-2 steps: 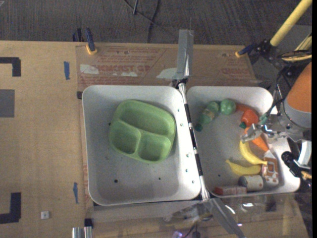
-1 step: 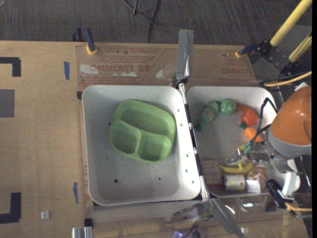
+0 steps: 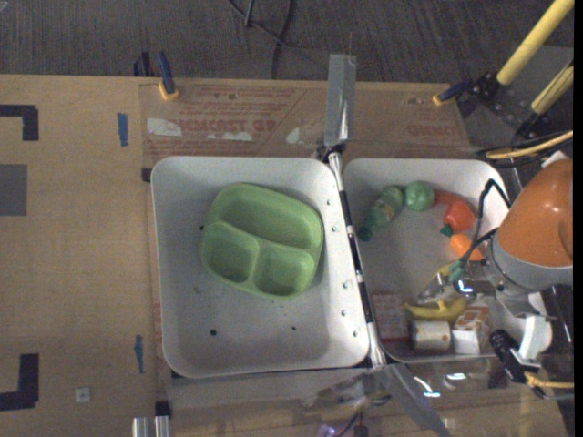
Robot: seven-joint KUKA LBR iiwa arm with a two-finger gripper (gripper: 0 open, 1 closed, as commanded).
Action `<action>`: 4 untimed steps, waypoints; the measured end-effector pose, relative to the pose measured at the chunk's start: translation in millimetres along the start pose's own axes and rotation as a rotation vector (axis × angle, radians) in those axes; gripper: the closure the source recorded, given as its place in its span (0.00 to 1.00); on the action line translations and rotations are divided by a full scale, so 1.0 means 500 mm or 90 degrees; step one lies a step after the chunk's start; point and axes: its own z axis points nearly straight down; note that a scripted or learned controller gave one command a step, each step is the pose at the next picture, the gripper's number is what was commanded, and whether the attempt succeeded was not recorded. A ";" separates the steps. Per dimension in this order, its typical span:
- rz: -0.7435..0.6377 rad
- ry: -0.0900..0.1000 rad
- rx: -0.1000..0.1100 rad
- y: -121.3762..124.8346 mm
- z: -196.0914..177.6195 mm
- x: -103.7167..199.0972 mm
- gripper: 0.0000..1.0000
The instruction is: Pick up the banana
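Banana (image 3: 435, 310) — long axis left-right, flat in right bin (image 3: 401, 244).

A robotics lab: a cardboard-covered bench (image 3: 73, 244) with clamps (image 3: 166, 76), tape marks, loose cables (image 3: 264, 7) and white bins (image 3: 173, 262).

Brown bench (image 3: 73, 244), two white bins (image 3: 178, 271) side by side, blue tape (image 3: 122, 128)

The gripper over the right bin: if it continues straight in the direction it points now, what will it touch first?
Most likely the banana. The gripper points down and toward the view's left, just above the fruit in the right bin. Depth is hard to judge from this slant, so the small boxes beside the banana could be close too.
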 end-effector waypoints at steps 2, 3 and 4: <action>0.011 0.001 0.010 0.004 -0.211 0.134 1.00; 0.009 0.001 0.010 0.081 -0.252 0.218 1.00; 0.028 0.000 0.010 0.182 -0.279 0.306 1.00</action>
